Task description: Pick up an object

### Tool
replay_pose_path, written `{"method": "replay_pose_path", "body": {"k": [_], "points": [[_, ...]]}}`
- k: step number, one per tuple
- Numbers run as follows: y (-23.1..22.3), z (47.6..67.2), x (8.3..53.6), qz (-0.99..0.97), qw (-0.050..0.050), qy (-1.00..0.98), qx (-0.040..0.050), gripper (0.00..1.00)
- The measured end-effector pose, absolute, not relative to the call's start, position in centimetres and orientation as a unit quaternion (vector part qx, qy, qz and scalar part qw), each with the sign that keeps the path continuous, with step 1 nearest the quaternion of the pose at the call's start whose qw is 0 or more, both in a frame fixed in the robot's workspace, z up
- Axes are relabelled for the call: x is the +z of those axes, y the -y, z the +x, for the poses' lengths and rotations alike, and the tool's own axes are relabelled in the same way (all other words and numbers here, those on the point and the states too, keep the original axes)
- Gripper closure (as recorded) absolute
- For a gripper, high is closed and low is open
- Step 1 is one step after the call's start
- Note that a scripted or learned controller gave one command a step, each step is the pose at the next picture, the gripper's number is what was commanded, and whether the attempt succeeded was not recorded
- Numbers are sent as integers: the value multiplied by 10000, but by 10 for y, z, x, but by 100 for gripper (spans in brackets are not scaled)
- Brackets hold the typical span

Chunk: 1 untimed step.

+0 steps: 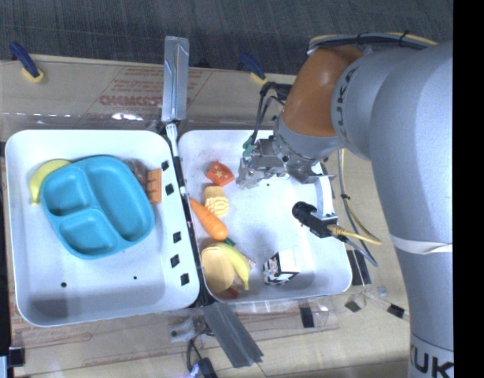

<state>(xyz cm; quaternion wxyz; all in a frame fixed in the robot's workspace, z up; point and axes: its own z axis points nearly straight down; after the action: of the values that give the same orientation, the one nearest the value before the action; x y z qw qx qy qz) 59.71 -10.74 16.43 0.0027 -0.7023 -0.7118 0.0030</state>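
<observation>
My gripper (253,173) hangs over the upper middle of the right bin (304,254), just right of a red tomato-like piece (219,172). Nothing shows between its fingers. Below the red piece lie a yellow corn cob (217,202) and an orange carrot (209,219). Near the bin's front edge sit a tan round item with a yellow banana (224,268) across it. A small black-and-white box (278,268) stands to their right.
The left bin (37,290) holds a blue divided tray (97,203), a yellow banana-like piece (43,173) at its upper left, and a brown and orange item (149,181) by the divider. A black cable fitting (312,217) hangs off the arm over the right bin.
</observation>
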Motion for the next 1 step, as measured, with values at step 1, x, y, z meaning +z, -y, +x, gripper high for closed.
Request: {"method": "replay_pose_path", "body": {"k": [1], "points": [[107, 597, 164, -7023, 27, 7119, 31, 0]]}}
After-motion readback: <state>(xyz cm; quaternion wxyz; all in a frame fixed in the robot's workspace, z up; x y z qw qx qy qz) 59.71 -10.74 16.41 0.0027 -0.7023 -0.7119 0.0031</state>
